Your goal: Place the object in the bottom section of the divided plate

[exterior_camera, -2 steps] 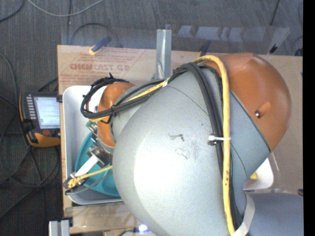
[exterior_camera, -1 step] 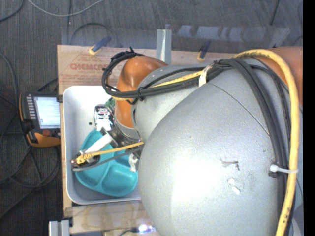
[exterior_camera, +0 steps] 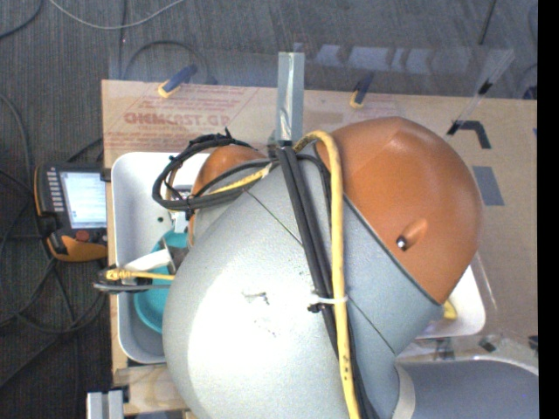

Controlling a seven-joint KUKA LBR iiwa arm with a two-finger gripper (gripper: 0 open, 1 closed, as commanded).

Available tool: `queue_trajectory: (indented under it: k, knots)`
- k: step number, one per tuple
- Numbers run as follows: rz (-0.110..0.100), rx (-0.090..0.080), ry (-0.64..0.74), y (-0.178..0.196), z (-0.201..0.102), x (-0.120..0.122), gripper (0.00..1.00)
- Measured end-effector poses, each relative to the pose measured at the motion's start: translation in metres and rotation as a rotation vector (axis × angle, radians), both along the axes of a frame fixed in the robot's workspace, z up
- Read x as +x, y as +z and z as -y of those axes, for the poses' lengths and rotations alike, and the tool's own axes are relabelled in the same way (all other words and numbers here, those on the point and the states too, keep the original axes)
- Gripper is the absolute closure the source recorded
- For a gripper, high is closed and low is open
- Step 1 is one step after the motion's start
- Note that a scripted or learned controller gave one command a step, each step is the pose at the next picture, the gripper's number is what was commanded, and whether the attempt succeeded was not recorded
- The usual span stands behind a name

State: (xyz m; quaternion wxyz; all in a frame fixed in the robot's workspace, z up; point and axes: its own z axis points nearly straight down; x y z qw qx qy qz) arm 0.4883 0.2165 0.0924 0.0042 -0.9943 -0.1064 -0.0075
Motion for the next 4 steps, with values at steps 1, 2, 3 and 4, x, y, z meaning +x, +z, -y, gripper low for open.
queue_trajectory:
  k: [1, 2, 3, 4]
  knots:
    - [0.004, 0.014, 0.004, 0.015, -0.005, 0.003, 1.00]
    - [-0.019, -0.013, -0.002, 0.142, 0.026, -0.005, 1.00]
    - [-0.017, -0.014, 0.243, 0.293, -0.018, 0.014, 1.00]
    - [-0.017, -0.014, 0.242, 0.293, -0.017, 0.014, 0.00]
